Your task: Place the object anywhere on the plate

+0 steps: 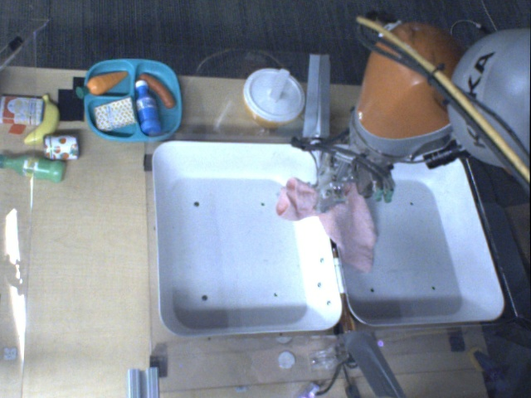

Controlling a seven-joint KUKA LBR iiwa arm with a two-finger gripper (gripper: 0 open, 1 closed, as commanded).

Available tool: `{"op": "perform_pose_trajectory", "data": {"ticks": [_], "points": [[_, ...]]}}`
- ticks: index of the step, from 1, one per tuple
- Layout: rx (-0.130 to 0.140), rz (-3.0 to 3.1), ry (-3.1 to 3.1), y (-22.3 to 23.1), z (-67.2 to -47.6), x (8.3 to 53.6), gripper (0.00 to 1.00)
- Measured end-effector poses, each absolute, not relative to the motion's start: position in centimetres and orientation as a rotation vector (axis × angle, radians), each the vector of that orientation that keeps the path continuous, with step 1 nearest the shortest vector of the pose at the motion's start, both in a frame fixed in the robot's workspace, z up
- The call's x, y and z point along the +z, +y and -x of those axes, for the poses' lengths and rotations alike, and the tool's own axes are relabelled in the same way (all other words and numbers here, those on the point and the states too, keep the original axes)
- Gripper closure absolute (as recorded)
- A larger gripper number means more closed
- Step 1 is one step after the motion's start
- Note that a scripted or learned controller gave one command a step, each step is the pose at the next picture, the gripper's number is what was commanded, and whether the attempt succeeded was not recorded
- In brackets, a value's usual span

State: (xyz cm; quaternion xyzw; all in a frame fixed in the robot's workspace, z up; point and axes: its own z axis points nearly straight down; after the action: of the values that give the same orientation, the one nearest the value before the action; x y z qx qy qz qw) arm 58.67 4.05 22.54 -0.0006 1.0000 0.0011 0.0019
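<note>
floor (pixel 166 11): dark grey carpet | bench (pixel 75 288): pale wood | light: even

One fixed camera looks down at a slant on both white bins (pixel 241 160) from above

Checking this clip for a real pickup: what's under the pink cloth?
The pink cloth drapes from the gripper across the divide between the left bin and right bin. White bin floor surrounds it; whatever lies beneath is covered.
</note>
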Motion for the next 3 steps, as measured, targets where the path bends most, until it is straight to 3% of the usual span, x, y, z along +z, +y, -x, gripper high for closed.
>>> {"op": "perform_pose_trajectory", "data": {"ticks": [3], "points": [[0.004, 0.006, 3.139, 19.6, -53.4, 22.7, 1.00]]}}
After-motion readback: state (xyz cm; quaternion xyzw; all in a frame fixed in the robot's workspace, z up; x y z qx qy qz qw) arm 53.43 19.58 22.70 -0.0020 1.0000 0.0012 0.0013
